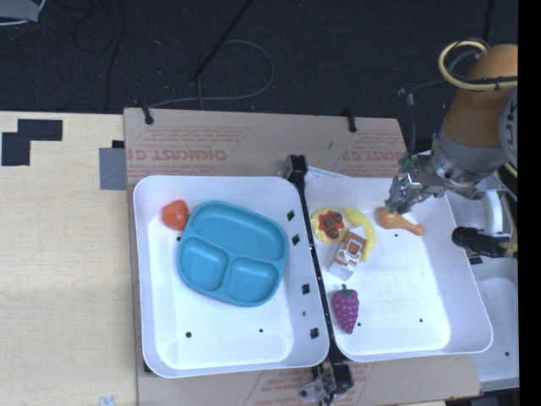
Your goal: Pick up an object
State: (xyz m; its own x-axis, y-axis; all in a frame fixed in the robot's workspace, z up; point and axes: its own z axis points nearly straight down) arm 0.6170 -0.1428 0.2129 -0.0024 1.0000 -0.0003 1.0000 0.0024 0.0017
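Arm poised over the orange toy in the right bin

From the overhead camera, the gripper [408, 194] hangs low at the back of the right bin [461, 328], right above an orange drumstick-shaped toy [399, 221], likely its chosen target since it lies apart from the others. I cannot tell how the jaws stand. The banana [361, 224], a small carton [350, 250] and purple grapes [345, 308] cluster by the divider. The left bin [161, 337] holds a blue divided plate [232, 252] and a tomato [175, 215].
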